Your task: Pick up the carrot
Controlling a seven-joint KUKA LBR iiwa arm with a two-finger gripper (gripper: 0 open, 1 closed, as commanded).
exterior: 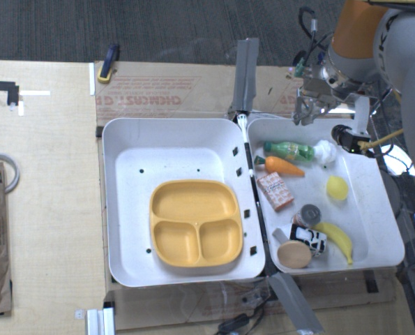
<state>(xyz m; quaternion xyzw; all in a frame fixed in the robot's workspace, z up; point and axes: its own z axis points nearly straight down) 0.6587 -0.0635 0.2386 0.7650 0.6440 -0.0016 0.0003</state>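
An orange carrot [283, 166] lies in the right bin [378, 208], near its upper left, just below a green bottle [289, 150]. My gripper [304, 116] hangs above the bin's far rim, up and slightly right of the carrot, well apart from it. Its two fingers point down with a small gap and nothing between them.
The right bin also holds a pink box [275, 191], a yellow lemon [337, 188], a banana [336, 239], a small can [309, 215], a black-and-white item [310, 237] and a tan round lid [293, 255]. A yellow divided plate [194, 223] sits in the left bin [123, 187].
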